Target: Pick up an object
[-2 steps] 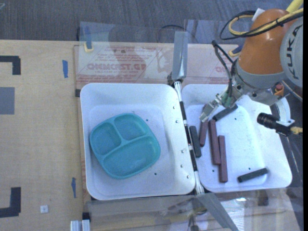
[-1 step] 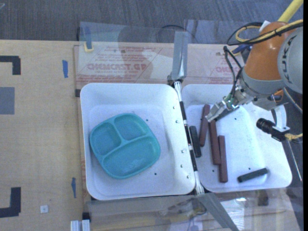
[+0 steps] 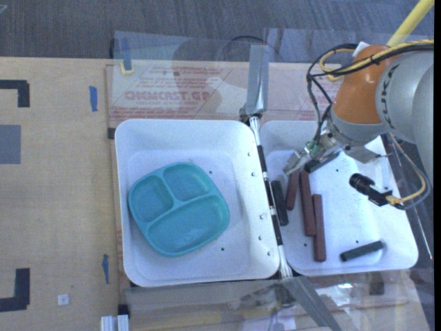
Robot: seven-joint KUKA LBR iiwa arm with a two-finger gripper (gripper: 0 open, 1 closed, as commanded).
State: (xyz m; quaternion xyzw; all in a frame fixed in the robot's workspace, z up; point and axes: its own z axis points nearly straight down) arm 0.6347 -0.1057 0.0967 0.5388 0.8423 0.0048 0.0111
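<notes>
My gripper (image 3: pixel 307 162) hangs low over the back of the right bin (image 3: pixel 403 254), just above the far ends of the brown sticks. Three brown sticks lie lengthwise in this bin: a short one (image 3: pixel 291 192), a longer one (image 3: pixel 306 209) and another (image 3: pixel 318 229) reaching toward the front. A thin black pen-like piece (image 3: pixel 278 203) rests along the bin's left wall. A dark grey bar (image 3: pixel 362 252) lies near the front right corner. Nothing shows held in the gripper.
The left bin (image 3: pixel 138 143) holds a teal divided plate (image 3: pixel 178 207). A metal divider (image 3: pixel 257 88) and clear sheet stand behind the bins. The grey arm with its orange band (image 3: pixel 358 92) comes in from the upper right, with cables looping near it.
</notes>
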